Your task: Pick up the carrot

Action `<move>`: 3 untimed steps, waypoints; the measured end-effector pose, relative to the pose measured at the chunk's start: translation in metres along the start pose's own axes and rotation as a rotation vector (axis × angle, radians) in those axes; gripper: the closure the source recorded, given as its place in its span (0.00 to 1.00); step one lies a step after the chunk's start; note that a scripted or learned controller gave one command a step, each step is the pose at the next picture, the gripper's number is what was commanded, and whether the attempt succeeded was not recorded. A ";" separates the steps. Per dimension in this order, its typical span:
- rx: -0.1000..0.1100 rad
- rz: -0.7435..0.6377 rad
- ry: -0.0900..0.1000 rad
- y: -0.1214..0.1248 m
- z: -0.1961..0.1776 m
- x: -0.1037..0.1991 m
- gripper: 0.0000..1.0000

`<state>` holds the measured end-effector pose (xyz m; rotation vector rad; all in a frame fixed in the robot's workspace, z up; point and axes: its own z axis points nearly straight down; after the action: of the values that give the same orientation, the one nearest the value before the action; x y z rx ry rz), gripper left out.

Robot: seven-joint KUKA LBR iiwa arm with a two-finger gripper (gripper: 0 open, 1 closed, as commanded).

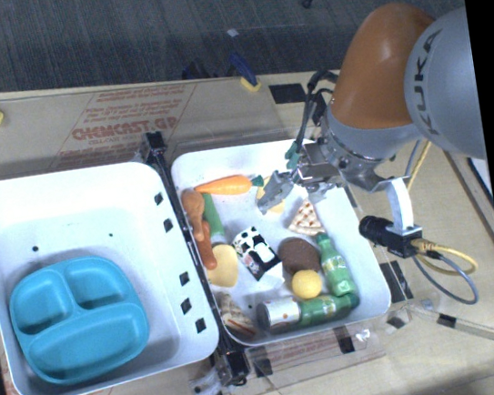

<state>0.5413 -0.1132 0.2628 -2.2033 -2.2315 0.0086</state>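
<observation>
I see carrot (pixel 224 186) lying flat, long axis left-right, green top pointing right toward gripper (pixel 275 189); gripper state unreadable.

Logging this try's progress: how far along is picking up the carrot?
Done: the gripper is over the right bin, just right of the carrot. In hand: nothing; the carrot lies in the bin. Left: grasp and lift it.

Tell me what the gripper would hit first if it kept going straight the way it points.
Probably the carrot: the gripper points left toward its green end, close by. Depth is unclear, so it might meet the bin floor first.
</observation>
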 end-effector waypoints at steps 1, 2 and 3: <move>0.001 -0.143 -0.001 0.073 0.055 -0.004 0.00; -0.004 -0.078 -0.007 0.117 0.162 0.007 0.00; 0.001 -0.085 -0.008 0.117 0.152 0.008 1.00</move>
<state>0.6569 -0.1036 0.1099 -2.1091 -2.3270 0.0175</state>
